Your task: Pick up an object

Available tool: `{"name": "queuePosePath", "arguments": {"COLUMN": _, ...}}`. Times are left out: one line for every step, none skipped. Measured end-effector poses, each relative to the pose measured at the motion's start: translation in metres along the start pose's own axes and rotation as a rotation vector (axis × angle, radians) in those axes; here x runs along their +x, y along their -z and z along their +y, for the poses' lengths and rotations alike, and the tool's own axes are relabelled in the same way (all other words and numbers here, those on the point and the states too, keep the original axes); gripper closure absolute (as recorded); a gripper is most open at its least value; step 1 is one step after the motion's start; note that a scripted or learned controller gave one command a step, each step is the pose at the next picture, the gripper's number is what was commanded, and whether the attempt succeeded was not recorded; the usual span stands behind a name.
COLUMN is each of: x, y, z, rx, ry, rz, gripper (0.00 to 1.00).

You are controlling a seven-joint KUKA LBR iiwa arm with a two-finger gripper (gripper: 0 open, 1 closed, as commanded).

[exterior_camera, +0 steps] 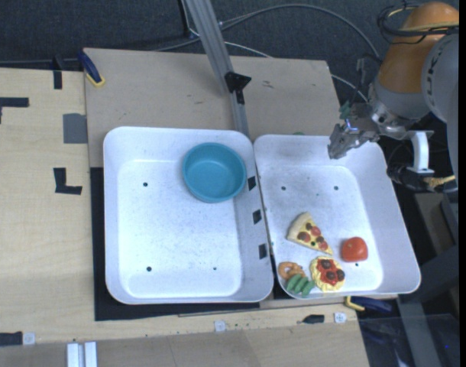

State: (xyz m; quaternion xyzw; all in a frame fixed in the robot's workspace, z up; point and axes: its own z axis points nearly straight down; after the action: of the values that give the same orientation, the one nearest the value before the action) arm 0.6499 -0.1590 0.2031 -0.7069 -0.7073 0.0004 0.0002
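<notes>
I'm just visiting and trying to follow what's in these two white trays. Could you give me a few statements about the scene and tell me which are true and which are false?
1. A blue bowl sits in the left bin. True.
2. The pizza slice lies in the left bin. False: it lies in the right bin.
3. The gripper is at the right bin's far edge, apart from the toy food. True.
4. The red tomato is inside the bowl. False: it lies in the right bin, near the pizza slice.
5. The gripper holds the pretzel. False: the pretzel lies at the right bin's near edge.
</notes>
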Motion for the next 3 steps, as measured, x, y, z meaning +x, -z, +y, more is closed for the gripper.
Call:
{"name": "queuePosePath", "arguments": {"x": 0.052, "y": 0.001, "z": 0.012, "rx": -0.001, "ry": 0.004, "rz": 0.001, "gripper": 1.00}}
{"name": "queuePosePath", "arguments": {"x": 0.107, "y": -0.004, "z": 0.015, "rx": 0.000, "ry": 0.004, "rz": 0.001, "gripper": 1.00}}
{"name": "queuePosePath", "arguments": {"x": 0.167, "y": 0.010, "z": 0.013, "rx": -0.001, "ry": 0.005, "rz": 0.002, "gripper": 1.00}}
